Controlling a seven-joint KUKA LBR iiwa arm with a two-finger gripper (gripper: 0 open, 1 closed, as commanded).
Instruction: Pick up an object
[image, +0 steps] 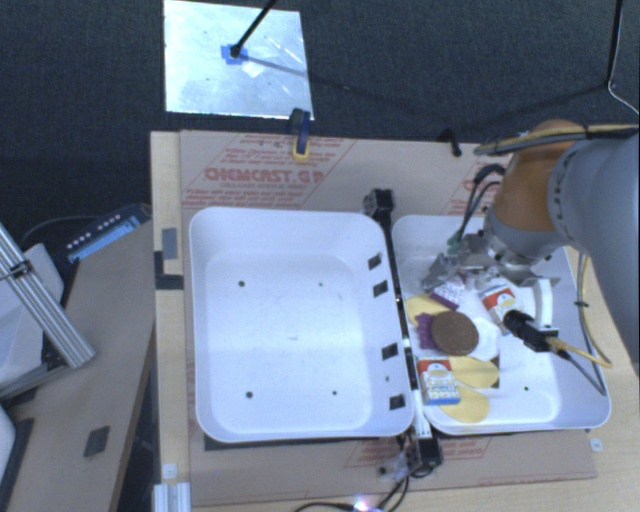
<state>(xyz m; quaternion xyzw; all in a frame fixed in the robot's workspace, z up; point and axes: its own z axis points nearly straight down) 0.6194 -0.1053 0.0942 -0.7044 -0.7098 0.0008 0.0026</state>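
The grey arm (590, 190), with its orange band (525, 195) above the wrist, reached in from the right and bent down over the right white bin (570, 400). Its gripper (455, 270) hung low near the bin's upper left part, above a small white and purple packet (450, 293). Whether the jaws were open or closed could not be told. Beside it lay a round brown disc (455, 332), a red-and-white tube (497, 300), yellow pieces (470, 385) and a small red box (437, 380). The left white bin (290, 320) sat alongside.
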